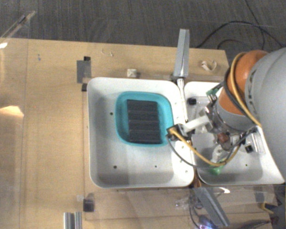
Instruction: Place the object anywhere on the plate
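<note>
Wooden bench (38,128) bearing two white bins. Left bin (105,171) holds a teal plate (120,113). Gripper (222,144) hangs over the right bin (257,173); finger state cannot be told.

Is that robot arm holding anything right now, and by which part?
It cannot be told: the gripper hangs over the right bin, its tip hidden by wrist and cables.

A teal plate (144,119) with a dark ribbed centre lies in the left white bin (133,168), toward that bin's far side. Just right of the plate, the bin's right wall meets the right white bin (238,175). The grey arm (271,99), with its orange band (245,66), hangs over the right bin, well right of the plate. A yellow cable (193,149) loops from the arm across the shared wall near the plate's right edge. Both bins rest on the wooden tabletop (38,128).
</note>
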`<state>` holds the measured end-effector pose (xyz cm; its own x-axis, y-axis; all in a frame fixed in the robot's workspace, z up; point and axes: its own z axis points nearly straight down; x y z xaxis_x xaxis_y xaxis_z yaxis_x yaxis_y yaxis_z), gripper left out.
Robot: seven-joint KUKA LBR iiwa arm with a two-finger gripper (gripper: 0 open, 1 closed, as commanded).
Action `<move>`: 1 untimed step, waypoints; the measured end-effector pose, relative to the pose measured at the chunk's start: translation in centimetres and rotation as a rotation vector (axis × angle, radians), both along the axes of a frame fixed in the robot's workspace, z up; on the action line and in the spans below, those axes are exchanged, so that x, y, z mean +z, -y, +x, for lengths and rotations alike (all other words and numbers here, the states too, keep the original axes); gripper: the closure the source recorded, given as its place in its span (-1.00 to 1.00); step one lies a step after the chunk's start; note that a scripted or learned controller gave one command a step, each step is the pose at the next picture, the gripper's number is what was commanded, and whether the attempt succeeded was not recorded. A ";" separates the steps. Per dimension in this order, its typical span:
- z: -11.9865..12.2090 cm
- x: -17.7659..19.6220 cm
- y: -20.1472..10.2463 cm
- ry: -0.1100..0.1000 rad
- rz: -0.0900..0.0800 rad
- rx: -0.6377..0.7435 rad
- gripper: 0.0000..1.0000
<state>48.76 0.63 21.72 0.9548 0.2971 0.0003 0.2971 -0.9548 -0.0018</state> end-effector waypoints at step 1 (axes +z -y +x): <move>0.2 1.0 0.0 0.002 0.001 0.006 1.00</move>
